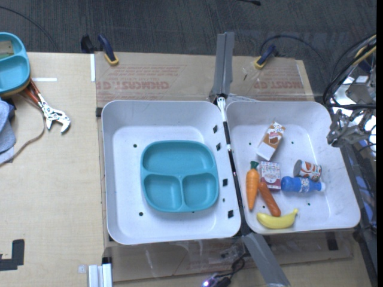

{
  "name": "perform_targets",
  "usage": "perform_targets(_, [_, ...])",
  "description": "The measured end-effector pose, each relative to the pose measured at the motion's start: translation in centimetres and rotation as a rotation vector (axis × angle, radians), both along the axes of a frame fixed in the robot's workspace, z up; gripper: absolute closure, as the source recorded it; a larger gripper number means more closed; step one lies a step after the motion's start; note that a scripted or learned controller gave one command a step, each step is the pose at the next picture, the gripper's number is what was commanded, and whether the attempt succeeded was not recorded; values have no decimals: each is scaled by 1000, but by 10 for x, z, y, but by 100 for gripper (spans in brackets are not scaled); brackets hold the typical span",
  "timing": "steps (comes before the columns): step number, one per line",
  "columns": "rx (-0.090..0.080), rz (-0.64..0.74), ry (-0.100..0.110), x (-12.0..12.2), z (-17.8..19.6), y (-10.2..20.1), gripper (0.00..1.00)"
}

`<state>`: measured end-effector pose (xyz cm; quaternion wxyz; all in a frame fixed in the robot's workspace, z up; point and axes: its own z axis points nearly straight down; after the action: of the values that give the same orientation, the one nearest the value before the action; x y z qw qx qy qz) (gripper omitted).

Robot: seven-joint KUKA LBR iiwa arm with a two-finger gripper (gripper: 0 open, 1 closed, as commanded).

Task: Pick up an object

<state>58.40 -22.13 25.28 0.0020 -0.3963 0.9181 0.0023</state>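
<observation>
The right bin [335, 211] holds several small objects. A white and brown carton [272, 139] lies toward its back. An orange carrot [252, 186] lies at the left, next to a small red and white box [270, 174] and a red sausage-shaped piece [271, 202]. A yellow banana [277, 220] rests near the front wall. A small can [308, 170] lies on its side just behind a blue bottle [302, 185]. The left bin [119, 160] holds a teal divided plate [179, 176].
A tangle of cables and metal parts [353, 115] stands at the right bin's right edge. On the bench to the left lie a wrench [54, 117], a teal tray [12, 61] and grey cloth [6, 130]. Two clamps [108, 51] [264, 55] grip the cardboard behind the bins.
</observation>
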Motion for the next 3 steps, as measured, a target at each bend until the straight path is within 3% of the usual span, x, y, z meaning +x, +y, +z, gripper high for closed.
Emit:
perform_targets(1, [3,1032,-4,4,25,28,100])
perform_targets(2, [4,1807,-10,31,95,44,100])
perform_targets(3, [12,1807,-16,33,101,45,100])
